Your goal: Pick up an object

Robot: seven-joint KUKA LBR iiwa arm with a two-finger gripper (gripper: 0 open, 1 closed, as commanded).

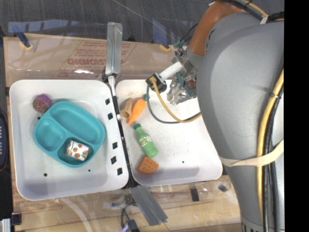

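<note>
Big grey arm [241, 95] takes up the whole right side of the frame, and its gripper [177, 92] hangs over the upper right part of the right bin [193, 170]. Honestly can't tell what the claw is doing, it's a tangle of metal and cable up there, and I see nothing held in it.

My worry: everything grabbable in that bin sits along its left edge, well apart from the claw. The green bottle [145, 141] lies on its side and looks like it'd roll off a pinch. The carrot [137, 109] is touching the cone [126, 108], so a grab could catch both or shove one into the divider. The waffle thing [147, 166] sits lower centre, flat and probably hard to get under. The yellow cable [166, 112] loops low over the bin floor and could snag something.

Left bin [21, 178] has a teal divided plate [53, 129] with a printed cup [77, 150] in one compartment, plus a purple thing [42, 102] beside the plate, upper left.

Bench is plywood with clear plastic sheeting behind the bins, dark carpet at the top of the frame.
</note>
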